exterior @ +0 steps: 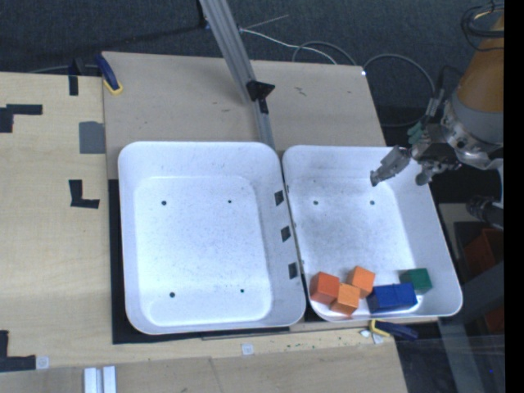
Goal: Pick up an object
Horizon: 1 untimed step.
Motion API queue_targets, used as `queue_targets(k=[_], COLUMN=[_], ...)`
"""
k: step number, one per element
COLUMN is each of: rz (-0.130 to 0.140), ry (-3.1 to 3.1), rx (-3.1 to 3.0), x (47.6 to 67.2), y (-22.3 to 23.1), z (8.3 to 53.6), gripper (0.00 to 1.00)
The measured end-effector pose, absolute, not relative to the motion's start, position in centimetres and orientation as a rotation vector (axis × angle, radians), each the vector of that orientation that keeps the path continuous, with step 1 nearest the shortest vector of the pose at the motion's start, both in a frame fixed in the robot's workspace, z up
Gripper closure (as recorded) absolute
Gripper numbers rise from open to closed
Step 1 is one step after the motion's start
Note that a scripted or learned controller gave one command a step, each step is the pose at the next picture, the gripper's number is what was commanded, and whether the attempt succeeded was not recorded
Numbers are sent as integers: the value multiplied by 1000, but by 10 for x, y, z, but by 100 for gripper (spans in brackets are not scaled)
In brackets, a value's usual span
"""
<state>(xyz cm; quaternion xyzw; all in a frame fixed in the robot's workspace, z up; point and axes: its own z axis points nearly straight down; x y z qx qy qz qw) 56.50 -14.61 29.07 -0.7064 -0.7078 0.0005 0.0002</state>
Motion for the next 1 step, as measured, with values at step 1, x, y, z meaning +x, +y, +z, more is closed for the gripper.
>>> queue_targets(k=[1], rz=[-5], ry=[-2231], rx=[-2218], x=[624], y=[-124], z=[316], gripper=[0])
